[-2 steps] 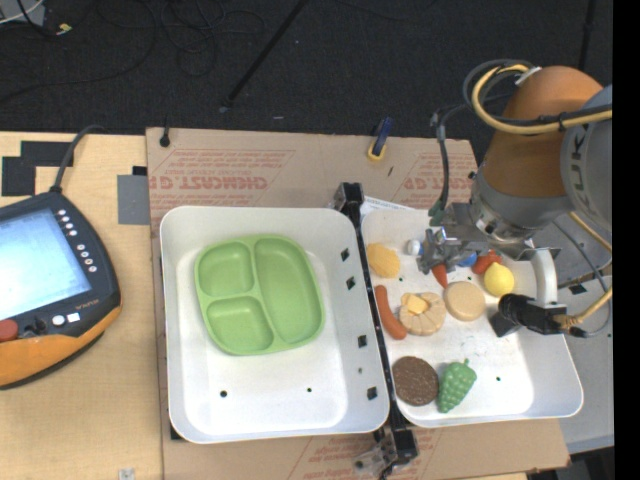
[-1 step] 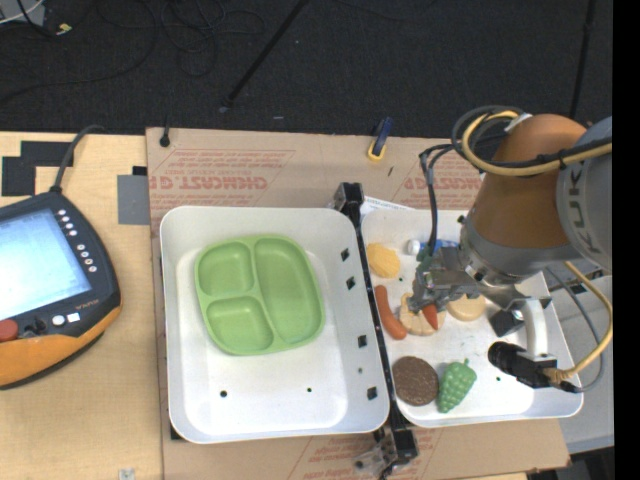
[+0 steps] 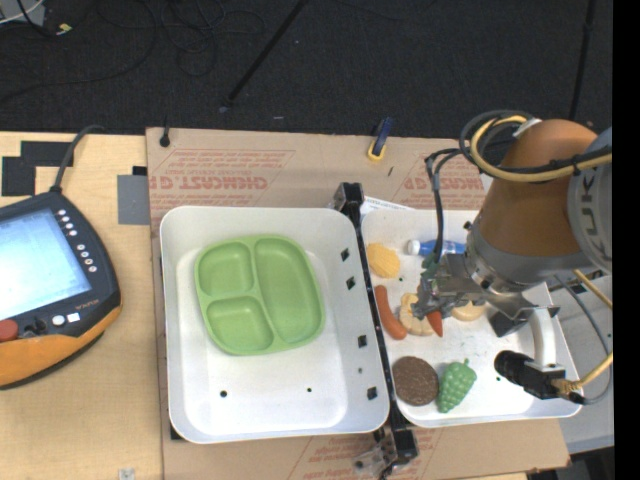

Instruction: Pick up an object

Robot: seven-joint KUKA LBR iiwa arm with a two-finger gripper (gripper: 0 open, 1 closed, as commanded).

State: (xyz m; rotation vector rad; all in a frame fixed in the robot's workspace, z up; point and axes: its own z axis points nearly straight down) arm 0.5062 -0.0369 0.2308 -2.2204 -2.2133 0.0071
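Note:
The right bin (image 3: 480, 408) holds several toy foods. There is a yellow-orange piece (image 3: 383, 259), a red sausage (image 3: 390, 314), a brown round cookie (image 3: 414, 379), a green grape bunch (image 3: 456, 386) and a blue-and-white bottle (image 3: 428, 248). A beige bun-like piece (image 3: 466, 314) lies there too. My gripper (image 3: 430, 306) is down in this bin, right over a small orange-red carrot-like piece (image 3: 435, 323) beside the sausage. The dark gripper body hides how it meets that piece.
The left bin (image 3: 190, 368) carries a green three-compartment tray (image 3: 260, 293). A black divider (image 3: 365, 298) runs between the bins. A teach pendant (image 3: 45, 278) lies at far left. The arm's orange band (image 3: 535, 183) and a black fitting (image 3: 525, 371) overhang the right bin.

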